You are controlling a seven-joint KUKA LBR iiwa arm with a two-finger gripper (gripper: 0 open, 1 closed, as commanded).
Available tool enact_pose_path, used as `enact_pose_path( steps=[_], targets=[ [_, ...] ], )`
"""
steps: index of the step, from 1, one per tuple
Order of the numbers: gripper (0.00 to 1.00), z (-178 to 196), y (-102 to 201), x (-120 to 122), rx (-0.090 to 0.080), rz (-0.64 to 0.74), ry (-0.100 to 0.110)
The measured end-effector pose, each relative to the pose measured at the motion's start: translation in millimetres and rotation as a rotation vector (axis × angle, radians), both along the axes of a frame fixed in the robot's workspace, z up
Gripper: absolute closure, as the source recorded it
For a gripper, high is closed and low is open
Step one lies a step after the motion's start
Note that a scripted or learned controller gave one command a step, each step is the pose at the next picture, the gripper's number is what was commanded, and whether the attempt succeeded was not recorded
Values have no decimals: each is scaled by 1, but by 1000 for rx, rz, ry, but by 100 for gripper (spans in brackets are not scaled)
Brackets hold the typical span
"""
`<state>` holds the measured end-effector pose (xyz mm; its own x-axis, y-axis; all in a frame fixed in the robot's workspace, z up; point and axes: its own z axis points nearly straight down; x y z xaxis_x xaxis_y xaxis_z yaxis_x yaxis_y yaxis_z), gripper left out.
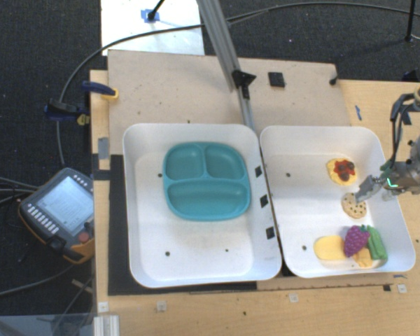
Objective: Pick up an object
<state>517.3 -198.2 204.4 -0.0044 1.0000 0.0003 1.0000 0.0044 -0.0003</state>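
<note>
Gripper (364, 187) at frame right, above the right bin (294, 152); finger state cannot be told. One cookie (353, 206) lies just below its tip. One teal plate (206, 180) in the left bin (143, 208).

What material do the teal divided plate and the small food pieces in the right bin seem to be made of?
The teal divided plate looks like moulded plastic with a smooth, matte finish: uniform colour, rounded compartment ridges. The purple grapes, cookie and small pizza appear to be toy food, probably plastic or rubber, judging by their flat saturated colours; the view is too coarse to be sure.
</note>
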Motion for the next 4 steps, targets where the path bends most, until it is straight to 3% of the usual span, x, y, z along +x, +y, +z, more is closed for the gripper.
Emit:
enact_pose_path(
  steps=[1,3,4],
  targets=[
    [0,1,0,1,-1,0,-2],
    [0,-90,8,0,0,-3,1],
    [0,-117,6,2,-2,-4,-6]
  ],
)
